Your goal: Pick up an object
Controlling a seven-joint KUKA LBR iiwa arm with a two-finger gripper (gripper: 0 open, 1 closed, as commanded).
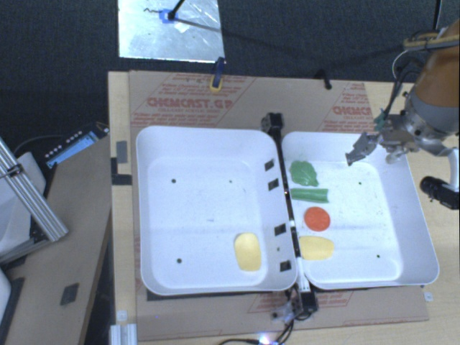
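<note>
The arm reached in from the right, its end effector [376, 146] poised over the far edge of the right bin [402, 214]; whether it was spread or pressed together could not be told. That bin held a green leafy piece [302, 172], a green bar [310, 195], an orange round piece [318, 219] and a yellow piece [316, 247], all near the divider. The left bin [201, 192] held a yellow block [248, 251] near its front right corner.

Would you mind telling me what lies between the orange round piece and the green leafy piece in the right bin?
In the camera view, a flat green strip lies between the green leafy piece and the orange round piece, along the right bin's left side.
</note>
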